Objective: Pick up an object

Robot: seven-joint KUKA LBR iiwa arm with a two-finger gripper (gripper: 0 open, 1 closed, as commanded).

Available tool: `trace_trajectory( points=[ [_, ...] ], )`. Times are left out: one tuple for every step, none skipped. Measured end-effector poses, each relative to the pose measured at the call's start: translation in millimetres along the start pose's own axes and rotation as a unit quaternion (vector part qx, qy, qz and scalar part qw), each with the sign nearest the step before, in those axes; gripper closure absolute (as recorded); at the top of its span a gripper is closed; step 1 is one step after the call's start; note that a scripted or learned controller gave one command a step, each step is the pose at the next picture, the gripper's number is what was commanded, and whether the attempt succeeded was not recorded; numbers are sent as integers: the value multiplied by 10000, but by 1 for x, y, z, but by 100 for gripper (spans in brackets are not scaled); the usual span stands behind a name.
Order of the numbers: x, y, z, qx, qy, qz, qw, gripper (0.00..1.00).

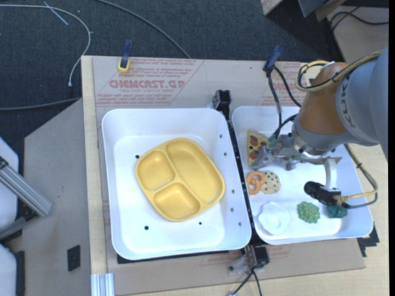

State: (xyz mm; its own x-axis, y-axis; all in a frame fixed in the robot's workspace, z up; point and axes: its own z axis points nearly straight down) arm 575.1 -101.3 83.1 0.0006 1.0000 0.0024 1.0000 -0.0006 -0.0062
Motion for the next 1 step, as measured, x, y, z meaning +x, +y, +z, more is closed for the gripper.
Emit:
trace_trajectory(
  points=[
    [0, 2, -14, -32, -2, 2, 10000, 100]
  ],
)
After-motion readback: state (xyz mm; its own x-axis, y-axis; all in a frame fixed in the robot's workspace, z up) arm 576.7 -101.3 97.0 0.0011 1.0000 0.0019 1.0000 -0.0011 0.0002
